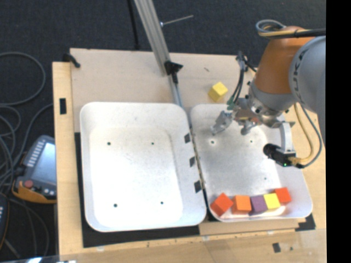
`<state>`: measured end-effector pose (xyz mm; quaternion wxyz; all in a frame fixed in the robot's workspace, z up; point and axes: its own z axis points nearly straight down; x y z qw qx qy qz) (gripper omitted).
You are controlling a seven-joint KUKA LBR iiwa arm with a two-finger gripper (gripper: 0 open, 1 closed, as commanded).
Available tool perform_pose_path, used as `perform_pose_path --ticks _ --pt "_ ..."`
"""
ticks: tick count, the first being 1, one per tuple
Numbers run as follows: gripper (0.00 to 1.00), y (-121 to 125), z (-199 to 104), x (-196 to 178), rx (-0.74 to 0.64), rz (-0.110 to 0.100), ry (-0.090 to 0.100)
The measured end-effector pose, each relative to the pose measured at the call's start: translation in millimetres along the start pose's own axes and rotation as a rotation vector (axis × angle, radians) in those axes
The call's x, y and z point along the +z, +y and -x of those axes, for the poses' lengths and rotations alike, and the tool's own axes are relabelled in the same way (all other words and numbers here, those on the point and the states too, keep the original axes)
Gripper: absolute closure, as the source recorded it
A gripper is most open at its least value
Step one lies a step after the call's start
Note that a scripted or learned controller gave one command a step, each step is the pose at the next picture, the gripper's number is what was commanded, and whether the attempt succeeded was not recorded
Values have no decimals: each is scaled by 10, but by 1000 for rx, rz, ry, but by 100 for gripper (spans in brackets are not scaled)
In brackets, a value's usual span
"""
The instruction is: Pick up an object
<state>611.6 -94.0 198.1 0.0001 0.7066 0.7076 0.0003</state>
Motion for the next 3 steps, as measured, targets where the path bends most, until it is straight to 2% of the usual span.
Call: perform_pose_path --ticks 1,2,3 --pt "0 -361 -376 14 -4 -2 0" --pt "0 -305 -695 17 -5 1 1" --pt "0 -301 -1100 -316 -6 4 1"
